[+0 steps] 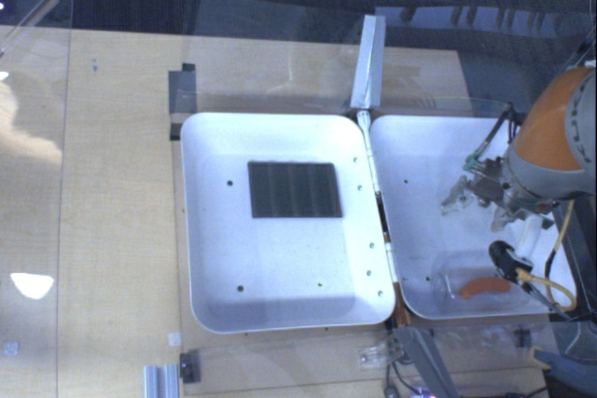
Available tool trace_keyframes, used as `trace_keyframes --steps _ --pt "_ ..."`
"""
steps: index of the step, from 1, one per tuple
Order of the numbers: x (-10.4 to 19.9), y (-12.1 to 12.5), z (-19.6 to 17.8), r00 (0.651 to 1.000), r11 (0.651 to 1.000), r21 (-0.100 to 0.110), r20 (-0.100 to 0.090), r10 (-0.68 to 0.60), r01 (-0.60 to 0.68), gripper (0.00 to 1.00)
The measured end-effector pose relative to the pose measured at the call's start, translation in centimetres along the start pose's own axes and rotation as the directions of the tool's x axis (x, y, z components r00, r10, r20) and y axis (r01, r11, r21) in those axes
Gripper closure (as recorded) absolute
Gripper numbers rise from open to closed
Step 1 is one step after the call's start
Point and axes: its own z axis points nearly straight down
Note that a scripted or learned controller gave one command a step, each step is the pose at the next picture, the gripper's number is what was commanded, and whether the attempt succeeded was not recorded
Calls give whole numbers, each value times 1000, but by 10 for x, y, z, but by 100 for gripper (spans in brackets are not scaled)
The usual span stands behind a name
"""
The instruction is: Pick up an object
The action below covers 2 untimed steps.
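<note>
Orange object (483, 287) lies just below the tool (480, 191) — apparently apart; grip state unclear.

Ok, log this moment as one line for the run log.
arm: over right bin | gripper: low, fingers unclear | orange object: near front wall, not held | left bin: dark rectangular panel

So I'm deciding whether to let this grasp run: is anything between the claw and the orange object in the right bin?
Nothing visible does. The claw is above the right bin, and the orange object lies near the bin's front edge with bare white floor between them.
</note>
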Motion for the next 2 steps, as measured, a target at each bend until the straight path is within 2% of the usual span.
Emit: trace_keyframes --steps 1,2 --pt "0 0 0 1000 1000 0 0 0 0 0" --pt "-34 9 -55 995 995 -2 1 -103 103 0"
